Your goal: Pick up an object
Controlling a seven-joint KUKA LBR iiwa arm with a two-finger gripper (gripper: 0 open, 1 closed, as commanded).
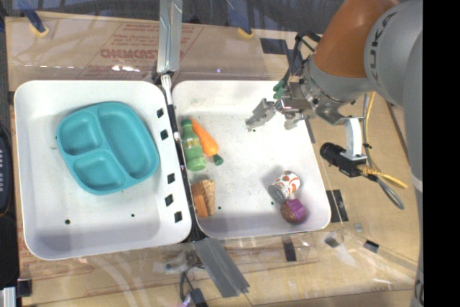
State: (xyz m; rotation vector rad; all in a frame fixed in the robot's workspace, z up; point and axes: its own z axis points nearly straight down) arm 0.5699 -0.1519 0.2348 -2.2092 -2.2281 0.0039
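Hovering open and empty above the right white bin [244, 219], the gripper [272, 115] risks closing on nothing, the orange plastic carrot [204, 138] lying well apart.

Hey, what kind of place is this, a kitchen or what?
Probably a robot lab bench, not a kitchen: a grey and orange robot arm reaches over two shallow white bins holding a teal divided plate and toy food.

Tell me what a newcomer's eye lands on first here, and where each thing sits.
The teal divided plate stands out, lying alone in the left bin. Next comes the grey arm's orange band at upper right, with the gripper hanging over the right bin. Small items line that bin's left wall, among them a toy carrot and a green bottle.
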